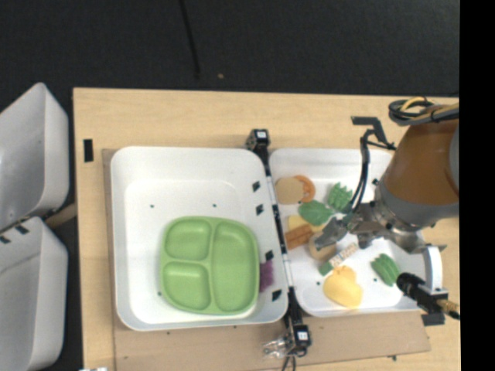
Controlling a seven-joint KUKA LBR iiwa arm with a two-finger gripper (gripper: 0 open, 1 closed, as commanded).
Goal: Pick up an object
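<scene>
Toys crowd the right white bin [309, 158], and among them we pick out several small pieces the gripper could take: a yellow heart-like plastic lump [343, 287] near the bin's front wall, a dark green ridged piece [384, 268] just to its right, a flat green leaf-shaped piece [315, 212] near the middle, a lighter green ribbed piece [339, 196] beside it toward the back, a pale tan round piece with an orange curled edge [293, 189] close to the dividing wall, and an orange-brown block [297, 235] in front of that.

We see the gripper [339, 242] low over the middle of this bin, above the yellow lump and just right of the orange-brown block. Its dark fingers blend with the clutter beneath, so we cannot tell how wide they stand, and we see no toy clearly between them.

Behind it rises the grey arm with its orange band [424, 161], reaching in from the right, with black cables looped along it.

Across the divider, the left white bin [131, 168] holds a light green three-compartment plastic tray [210, 264] lying flat toward its front, and a small purple piece [267, 273] sits just beside the tray's right edge. Both bins rest on a pale wooden bench [93, 114].
</scene>
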